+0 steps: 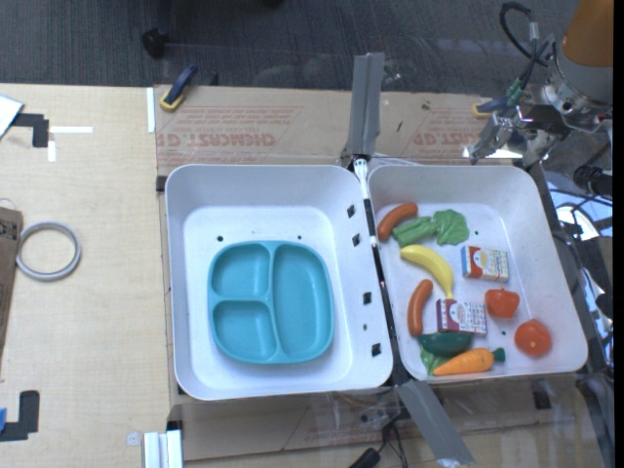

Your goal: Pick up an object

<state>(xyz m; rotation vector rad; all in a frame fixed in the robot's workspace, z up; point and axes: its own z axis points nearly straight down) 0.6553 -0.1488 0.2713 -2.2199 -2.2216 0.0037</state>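
Observation:
The right bin (542, 213) holds several toy foods: a banana (429, 264), two sausages (397, 219) (419, 305), a green leafy piece (436, 228), two small cartons (485, 262) (461, 316), a red piece (502, 303), a tomato (533, 337), a carrot (466, 362) and a dark green vegetable (445, 342). My gripper (507, 144) hangs above the far rim of this bin, near its back right corner. It is open with nothing between its fingers, well clear of the foods.
The left bin (185, 261) holds a teal divided plate (271, 302). A grey divider bar (367, 105) stands at the back between the bins. A tape roll (46, 251) lies on the bench at far left. Cables (526, 37) trail by the wrist.

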